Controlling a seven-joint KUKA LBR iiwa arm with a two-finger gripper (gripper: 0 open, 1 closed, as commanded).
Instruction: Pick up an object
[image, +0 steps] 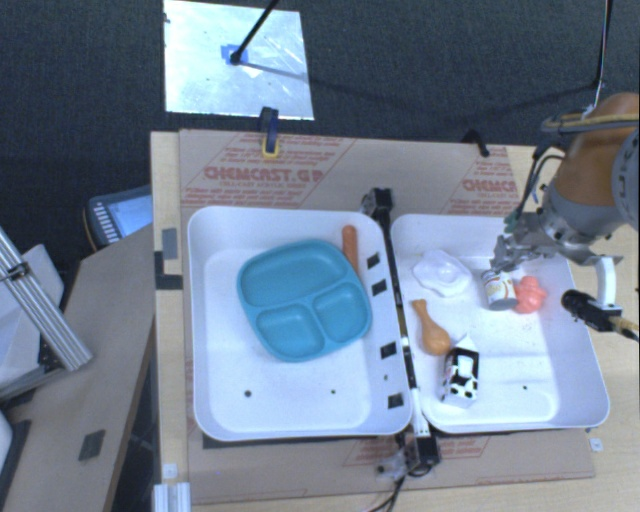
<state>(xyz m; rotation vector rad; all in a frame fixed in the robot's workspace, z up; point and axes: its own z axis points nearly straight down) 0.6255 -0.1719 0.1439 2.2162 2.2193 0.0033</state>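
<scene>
Bins sit side by side on your bench, and you can take the small can (497, 290) in the right bin (570, 400) as your landmark: the gripper (503, 258) hangs directly over it, and how wide it stands or whether it grips anything cannot be told from this slant. Just right of the can lies a pink toy (530, 295), to its left a white lump (442, 272), and below-left an orange drumstick toy (431, 327) and a cow-patterned carton (461, 375). Far left of the can, the left bin (215, 390) holds a blue divided plate (303, 299) with an orange stick (350, 250) at its upper right edge.
</scene>
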